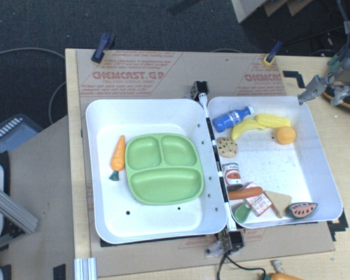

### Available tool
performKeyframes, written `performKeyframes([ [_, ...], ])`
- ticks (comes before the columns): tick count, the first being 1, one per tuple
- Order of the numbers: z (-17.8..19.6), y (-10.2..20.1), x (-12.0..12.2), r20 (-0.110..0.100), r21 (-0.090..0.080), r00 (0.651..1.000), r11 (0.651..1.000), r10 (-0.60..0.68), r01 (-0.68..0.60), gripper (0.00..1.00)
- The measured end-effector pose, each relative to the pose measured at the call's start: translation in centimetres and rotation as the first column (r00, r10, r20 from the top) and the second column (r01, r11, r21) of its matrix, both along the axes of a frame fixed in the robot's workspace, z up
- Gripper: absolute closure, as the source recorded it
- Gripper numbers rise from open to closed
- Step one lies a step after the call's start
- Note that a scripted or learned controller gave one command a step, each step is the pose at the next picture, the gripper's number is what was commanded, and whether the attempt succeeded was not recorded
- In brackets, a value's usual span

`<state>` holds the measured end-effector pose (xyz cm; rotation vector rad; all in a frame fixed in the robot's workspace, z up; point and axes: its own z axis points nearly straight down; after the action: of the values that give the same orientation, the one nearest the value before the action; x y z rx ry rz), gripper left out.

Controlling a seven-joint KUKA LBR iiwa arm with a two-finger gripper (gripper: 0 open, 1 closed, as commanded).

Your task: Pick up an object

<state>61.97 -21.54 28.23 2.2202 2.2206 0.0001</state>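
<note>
Crowding is the main hazard in the right bin (324, 174), where every candidate object lies. Along its left wall the blue bottle (231, 119), banana (245, 127), corn cob (272, 121), cookie (227, 147) and small can (232, 173) sit close together, several touching, so a descent on one would likely nudge a neighbour or close on two things at once. At the near end the sausage (245, 193), a red-and-white packet (259, 204), a tan wedge (279, 202), a green piece (241, 213) and the watermelon slice (302, 210) overlap or touch, which invites the same trouble. Things pressed against the divider may also leave no room for a finger on that side.

The orange (286, 135) looks like the easiest pick: it is small, round, bright and smooth, lies in the far part of the right bin just right of the corn cob, and has bare floor near and right of it. Being round, it could roll away if struck off centre.

In the left bin (99, 174) a green divided plate (164, 168) sits in the middle, with a toy carrot (118, 156) just left of it; the carrot lies apart from the plate and is slim enough to slip.

The gripper (315, 89) hangs at the far right corner of the right bin, above its rim, well apart from all objects; whether it is released or clenched cannot be told.
</note>
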Motion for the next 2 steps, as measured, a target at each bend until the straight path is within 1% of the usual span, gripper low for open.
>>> performKeyframes([
  [1,-18.0,6.1,4.7,0.009,-0.004,1.000,1.000,0.001,-0.001,0.00],
  [2,-19.3,9.6,-0.2,0.000,-0.001,1.000,1.000,-0.001,0.001,0.00],
])
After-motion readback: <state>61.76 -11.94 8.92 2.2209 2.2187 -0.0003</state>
